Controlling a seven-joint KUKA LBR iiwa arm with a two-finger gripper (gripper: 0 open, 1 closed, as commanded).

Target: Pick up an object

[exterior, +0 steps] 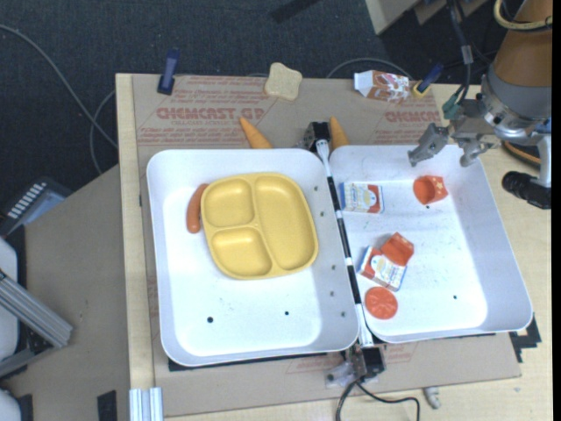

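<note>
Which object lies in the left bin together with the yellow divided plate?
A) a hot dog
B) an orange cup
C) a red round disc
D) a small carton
A: a hot dog lies in the left bin, against the left edge of the yellow divided plate.

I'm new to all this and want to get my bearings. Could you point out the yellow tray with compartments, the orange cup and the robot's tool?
yellow tray point(259, 226), camera view, on its central divider.
orange cup point(429, 189), camera view, on its body.
tool point(449, 147), camera view, midway between its fingertips.
</note>
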